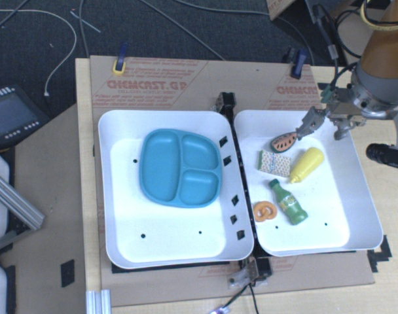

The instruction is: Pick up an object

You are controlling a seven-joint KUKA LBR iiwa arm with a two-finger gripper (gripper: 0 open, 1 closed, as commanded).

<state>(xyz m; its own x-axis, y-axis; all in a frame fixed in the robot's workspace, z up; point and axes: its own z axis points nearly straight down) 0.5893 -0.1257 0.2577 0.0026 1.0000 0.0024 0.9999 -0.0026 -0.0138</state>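
Crowding worries us: beside the yellow bottle (pixel 306 164), our tool (pixel 323 124), spread and empty, could nudge the grilled slice (pixel 284 140) aside.

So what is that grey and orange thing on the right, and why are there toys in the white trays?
That is a robot arm, and a computer program moves it. At its end is a claw for picking things up. The picture comes from one camera above the bench, looking down.

Two shallow white trays sit side by side. The left tray holds a blue plastic plate with three sections. The right tray holds toy food: a yellow mustard bottle, a green bottle, a small orange pretzel, a spotted square sponge and a brown oval piece with stripes.

The claw hangs over the right tray's top part, near the brown piece. It holds nothing.
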